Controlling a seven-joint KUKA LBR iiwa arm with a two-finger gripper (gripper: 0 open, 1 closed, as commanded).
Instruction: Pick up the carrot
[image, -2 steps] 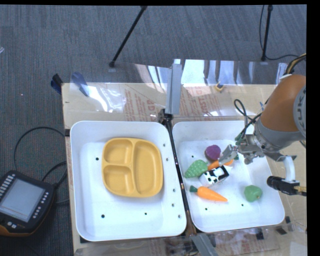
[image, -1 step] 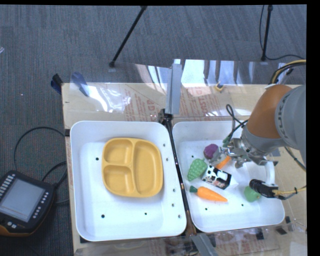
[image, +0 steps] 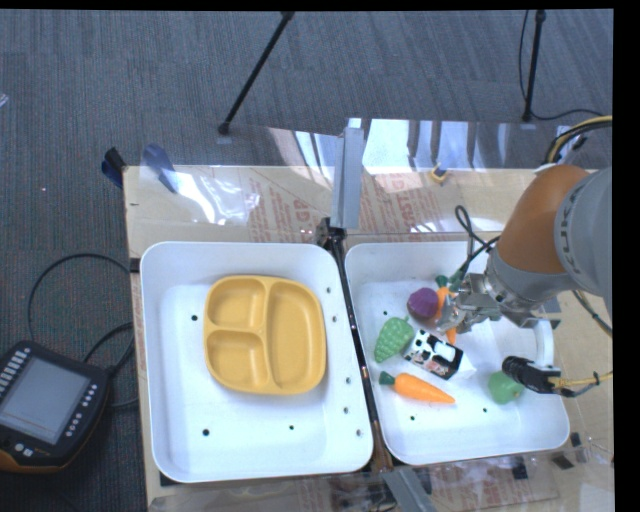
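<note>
Fingers: can't tell whether they're apart or together, too small and cluttered at the gripper (image: 452, 312). Sweeping from the left, a yellow plate (image: 266, 333) sits in the left bin (image: 170, 440). Over in the right bin (image: 540, 430), a green toy (image: 393, 339), then the carrot (image: 424, 388) lying flat near the front, a black-and-white box (image: 433, 353) just above it, a purple ball (image: 423, 301) beside the gripper, and a green lump (image: 503, 387).
</note>
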